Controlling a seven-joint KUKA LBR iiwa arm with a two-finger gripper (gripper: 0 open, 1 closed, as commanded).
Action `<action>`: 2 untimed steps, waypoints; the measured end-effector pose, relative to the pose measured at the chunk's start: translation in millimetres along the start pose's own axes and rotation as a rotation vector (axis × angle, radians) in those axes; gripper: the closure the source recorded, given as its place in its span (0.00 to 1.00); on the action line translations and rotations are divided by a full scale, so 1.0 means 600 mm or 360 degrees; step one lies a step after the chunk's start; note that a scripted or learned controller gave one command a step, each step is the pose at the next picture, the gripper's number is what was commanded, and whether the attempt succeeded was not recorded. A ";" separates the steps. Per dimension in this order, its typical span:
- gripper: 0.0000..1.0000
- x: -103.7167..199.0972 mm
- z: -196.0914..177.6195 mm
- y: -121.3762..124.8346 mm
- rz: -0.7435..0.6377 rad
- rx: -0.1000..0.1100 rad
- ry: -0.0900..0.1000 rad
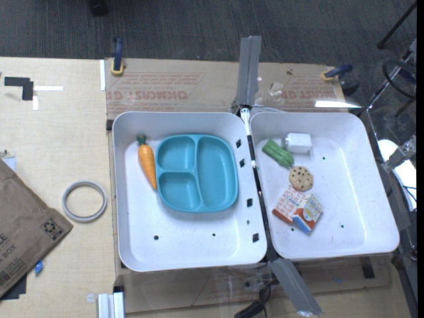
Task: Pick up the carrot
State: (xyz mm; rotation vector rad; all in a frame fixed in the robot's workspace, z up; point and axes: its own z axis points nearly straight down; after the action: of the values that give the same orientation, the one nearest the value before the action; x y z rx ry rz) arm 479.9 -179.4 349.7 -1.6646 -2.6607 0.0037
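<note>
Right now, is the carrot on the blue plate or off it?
Off it. The carrot lies flat on the left bin's white floor, just beside the blue plate's left edge, green top pointing away.

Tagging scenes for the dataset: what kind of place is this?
Likely a robotics lab test bench, not a kitchen. Two shallow white bins sit clamped on cardboard, holding toy items: a carrot beside a blue divided plate, plus a cookie. A tape roll lies on the wooden bench.

Orange carrot point(147, 165) with green top, teal plate point(198, 173), brown-speckled cookie point(301, 177), perhaps a red-white-blue packet point(299, 211).
</note>
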 end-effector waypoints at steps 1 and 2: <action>1.00 -0.065 -0.045 -0.032 0.0576 0.0001 -0.0002; 1.00 -0.051 -0.061 -0.005 0.0497 0.0001 -0.0002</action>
State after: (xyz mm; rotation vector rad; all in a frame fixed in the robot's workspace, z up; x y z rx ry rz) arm 490.6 -208.3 386.5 -2.0589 -2.3702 0.0065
